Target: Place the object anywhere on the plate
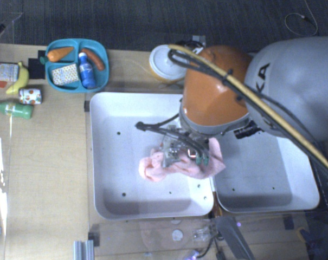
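The gripper was down in the left bin, on the pink cloth bunched directly beneath it. The cloth spread to both sides of the jaws, whose opening could not be told from above.

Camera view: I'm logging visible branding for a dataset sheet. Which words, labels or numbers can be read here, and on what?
"KA": the legible letters on the grey arm, partly cut off by a cable.
Carton: printed label, too blurred to read.
Small can: pattern only, no readable text.
Blue bottle in the divided tray: label too small to read.
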Robot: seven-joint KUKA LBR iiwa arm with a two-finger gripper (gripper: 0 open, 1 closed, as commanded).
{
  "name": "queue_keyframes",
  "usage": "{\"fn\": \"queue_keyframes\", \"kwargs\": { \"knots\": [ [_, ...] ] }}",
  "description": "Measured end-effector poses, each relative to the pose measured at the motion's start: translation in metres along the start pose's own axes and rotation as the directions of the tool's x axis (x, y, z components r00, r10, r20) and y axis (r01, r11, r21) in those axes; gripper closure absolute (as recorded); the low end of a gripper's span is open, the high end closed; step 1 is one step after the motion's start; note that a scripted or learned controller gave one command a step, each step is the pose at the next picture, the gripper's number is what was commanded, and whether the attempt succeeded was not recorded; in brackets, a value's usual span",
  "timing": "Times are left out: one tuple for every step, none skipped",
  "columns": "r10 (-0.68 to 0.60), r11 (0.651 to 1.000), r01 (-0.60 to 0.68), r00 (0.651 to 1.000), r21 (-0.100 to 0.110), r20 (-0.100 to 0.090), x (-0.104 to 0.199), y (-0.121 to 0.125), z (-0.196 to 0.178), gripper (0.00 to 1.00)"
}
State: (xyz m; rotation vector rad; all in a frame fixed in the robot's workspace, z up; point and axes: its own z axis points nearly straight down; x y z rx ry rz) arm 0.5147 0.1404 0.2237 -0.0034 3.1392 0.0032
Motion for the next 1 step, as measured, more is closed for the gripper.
{"fn": "queue_keyframes", "kwargs": {
  "knots": [
    [0.000, 1.000, 0.000, 1.000, 0.000, 0.000, -0.0001, -0.0001, -0.0001, 0.00]
  ]
}}
